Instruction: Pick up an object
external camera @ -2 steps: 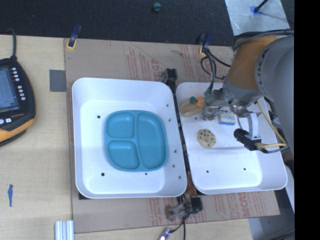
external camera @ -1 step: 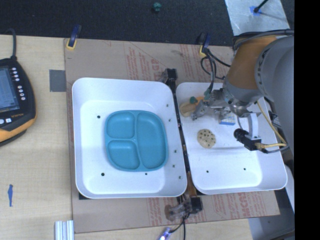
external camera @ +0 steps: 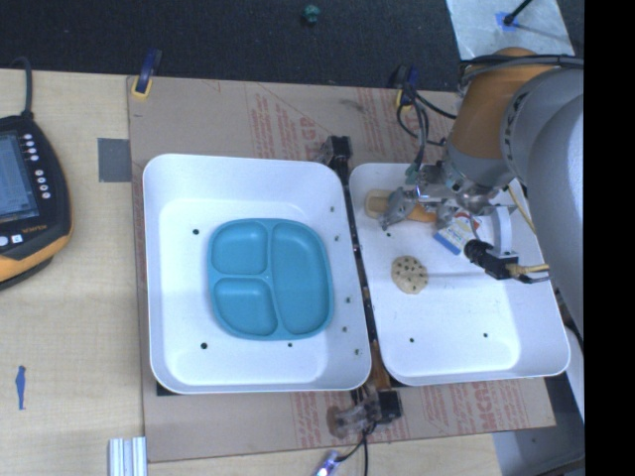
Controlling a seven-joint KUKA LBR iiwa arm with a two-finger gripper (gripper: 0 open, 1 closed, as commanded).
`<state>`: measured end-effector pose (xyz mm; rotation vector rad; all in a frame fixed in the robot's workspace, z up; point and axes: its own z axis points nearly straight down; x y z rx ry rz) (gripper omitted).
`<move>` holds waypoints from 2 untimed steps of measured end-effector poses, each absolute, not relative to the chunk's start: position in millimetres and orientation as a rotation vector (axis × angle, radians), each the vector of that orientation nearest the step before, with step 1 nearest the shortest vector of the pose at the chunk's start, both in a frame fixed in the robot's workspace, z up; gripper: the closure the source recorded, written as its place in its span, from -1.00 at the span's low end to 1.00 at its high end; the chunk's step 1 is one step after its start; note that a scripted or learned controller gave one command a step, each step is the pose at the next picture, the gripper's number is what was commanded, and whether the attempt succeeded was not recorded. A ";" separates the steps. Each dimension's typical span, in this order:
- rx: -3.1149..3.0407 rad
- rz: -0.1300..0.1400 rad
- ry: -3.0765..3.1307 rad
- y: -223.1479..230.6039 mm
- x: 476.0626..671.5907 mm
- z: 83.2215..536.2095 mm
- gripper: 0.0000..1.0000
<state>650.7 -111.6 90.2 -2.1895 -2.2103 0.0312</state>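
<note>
Reading 0 objects lifted so far | nearest to us in the right shallow white plastic bin (external camera: pixel 536 360), the round tan cookie-like piece (external camera: pixel 409 275) lies free | behind it the two-finger gripper (external camera: pixel 429 202) sits low among small items at the bin's back; we cannot tell its opening | grasp and lift remain, we judge | left bin holds a blue 3-compartment plastic plate (external camera: pixel 270 279).

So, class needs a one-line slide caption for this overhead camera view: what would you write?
KUKA arm's gripper works at the back of the right bin near a cookie; blue divided plate sits in the left bin.
</note>
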 end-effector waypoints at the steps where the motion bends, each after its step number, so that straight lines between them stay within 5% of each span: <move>1: -2.214 0.006 -2.225 -117.4 592.1 91.6 -1.00; 2: -2.213 0.007 -2.226 -96.1 573.7 91.5 -1.00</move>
